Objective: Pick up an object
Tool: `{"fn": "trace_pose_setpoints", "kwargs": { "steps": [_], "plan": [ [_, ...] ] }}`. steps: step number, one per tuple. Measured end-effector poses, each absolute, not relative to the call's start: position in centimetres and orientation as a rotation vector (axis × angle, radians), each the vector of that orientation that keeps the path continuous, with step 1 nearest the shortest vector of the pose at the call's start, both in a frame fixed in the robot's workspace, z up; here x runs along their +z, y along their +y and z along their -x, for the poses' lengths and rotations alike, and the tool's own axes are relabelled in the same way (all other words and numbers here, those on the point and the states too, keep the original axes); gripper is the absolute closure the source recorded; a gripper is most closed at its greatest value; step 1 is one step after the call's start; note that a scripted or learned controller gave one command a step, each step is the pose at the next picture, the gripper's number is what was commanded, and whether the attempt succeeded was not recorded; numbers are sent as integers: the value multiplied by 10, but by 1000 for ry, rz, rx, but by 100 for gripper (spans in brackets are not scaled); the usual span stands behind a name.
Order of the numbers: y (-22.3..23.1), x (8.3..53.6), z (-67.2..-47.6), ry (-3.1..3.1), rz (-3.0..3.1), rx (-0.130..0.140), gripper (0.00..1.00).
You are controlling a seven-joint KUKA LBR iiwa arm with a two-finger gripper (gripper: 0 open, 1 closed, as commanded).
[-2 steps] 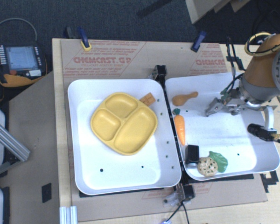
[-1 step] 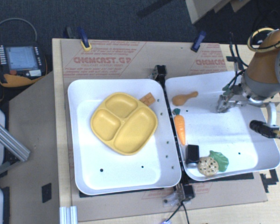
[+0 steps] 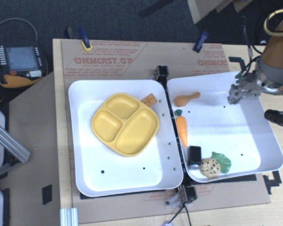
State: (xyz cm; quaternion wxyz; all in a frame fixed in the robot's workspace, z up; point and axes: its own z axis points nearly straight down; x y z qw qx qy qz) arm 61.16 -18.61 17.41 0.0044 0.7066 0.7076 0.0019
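Two white bins (image 3: 85,173), one yellow plate (image 3: 125,124), six small items (image 3: 181,130).

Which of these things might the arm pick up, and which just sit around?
Might be picked up: carrot, drumstick, cookie, green leaf, black block, wooden block, yellow divided plate; gripper above.

Just around: handheld screen, clamps.

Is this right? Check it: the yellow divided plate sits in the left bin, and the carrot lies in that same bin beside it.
Not quite. The camera view shows the yellow divided plate in the left bin, but the carrot lies in the right bin, along its left wall, across the divide from the plate.
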Motion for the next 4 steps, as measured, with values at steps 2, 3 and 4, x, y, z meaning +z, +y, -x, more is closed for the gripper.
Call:
{"fn": "trace_pose_setpoints", "kwargs": {
  "steps": [2,3,4],
  "plan": [
    [-196,268,-613,2217,-2214,5,100],
    [-145,258,-608,2230,-2218,0,100],
    [-89,260,-587,2231,-2218,1,100]
  ]
}}
